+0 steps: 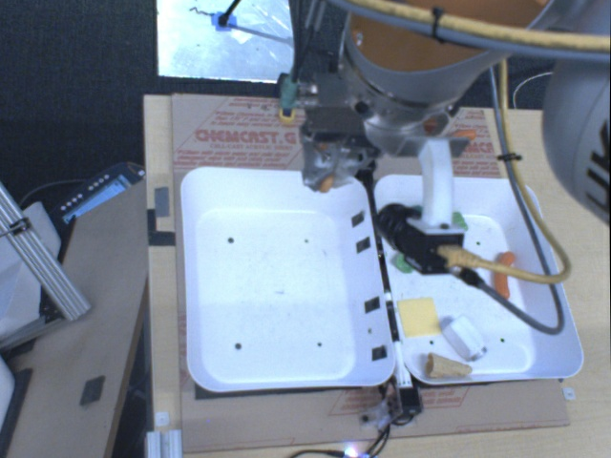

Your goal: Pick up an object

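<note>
End effector (pixel 329 175) low, arm overhead

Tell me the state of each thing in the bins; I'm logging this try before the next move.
hand: above the left bin's far right corner, grip unclear
yellow square: lying flat, right bin
white cap: on its side, right bin
tan wedge: lying by the near wall
orange stick: lying flat
left bin: upright

Right bin (pixel 563 346) holds a yellow square (pixel 417 317); a white cylinder (pixel 464 337); a tan wedge (pixel 446 365); an orange stick (pixel 504 272).
</note>
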Available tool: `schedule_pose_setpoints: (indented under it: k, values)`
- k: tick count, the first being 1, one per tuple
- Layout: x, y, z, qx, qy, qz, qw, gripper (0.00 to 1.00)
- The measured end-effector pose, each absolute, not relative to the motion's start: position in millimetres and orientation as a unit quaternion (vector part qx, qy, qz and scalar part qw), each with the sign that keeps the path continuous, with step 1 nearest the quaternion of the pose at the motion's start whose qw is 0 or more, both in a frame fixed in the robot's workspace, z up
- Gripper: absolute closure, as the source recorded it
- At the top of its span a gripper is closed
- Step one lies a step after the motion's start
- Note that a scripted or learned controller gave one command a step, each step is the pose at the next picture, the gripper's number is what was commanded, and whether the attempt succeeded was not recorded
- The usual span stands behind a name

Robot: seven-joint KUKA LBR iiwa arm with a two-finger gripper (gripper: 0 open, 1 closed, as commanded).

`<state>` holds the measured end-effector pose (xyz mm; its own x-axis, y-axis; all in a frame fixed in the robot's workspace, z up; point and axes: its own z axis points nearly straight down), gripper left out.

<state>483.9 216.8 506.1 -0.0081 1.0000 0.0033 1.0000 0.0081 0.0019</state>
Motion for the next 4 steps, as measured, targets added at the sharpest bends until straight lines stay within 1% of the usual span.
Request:
schedule_pose_setpoints:
  k: [1,2,3,4]
  values:
    - [486.5,235,537,-0.705,-0.709,-0.0024,0.0,1.0]
    - [487.0,112,506,-0.711,-0.703,0.0009,-0.001,1.0]
    - [486.6,127,537,-0.706,-0.708,-0.0024,-0.001,1.0]
    - [486.4,136,535,-0.706,-0.708,-0.0014,0.0,1.0]
